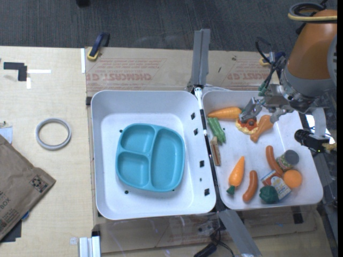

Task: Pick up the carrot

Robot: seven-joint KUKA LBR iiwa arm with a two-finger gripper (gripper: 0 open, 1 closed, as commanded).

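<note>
Approach step — tool (pixel 261 110) low in the right bin, upper right.
Fingers seemingly apart, unladen; next, close on a carrot (pixel 224 112).

Divided tray (pixel 151 158) in left bin (pixel 102 143), carrot (pixel 236 172) in right bin (pixel 311 189) beside sausage (pixel 250 186)

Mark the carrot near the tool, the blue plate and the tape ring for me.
carrot (pixel 225 112): camera view, middle of its orange body, at the right bin's far edge.
blue plate (pixel 133 145): camera view, bare floor of its upper-left compartment.
tape ring (pixel 53 126): camera view, upper part of the band, on the bench.
</note>
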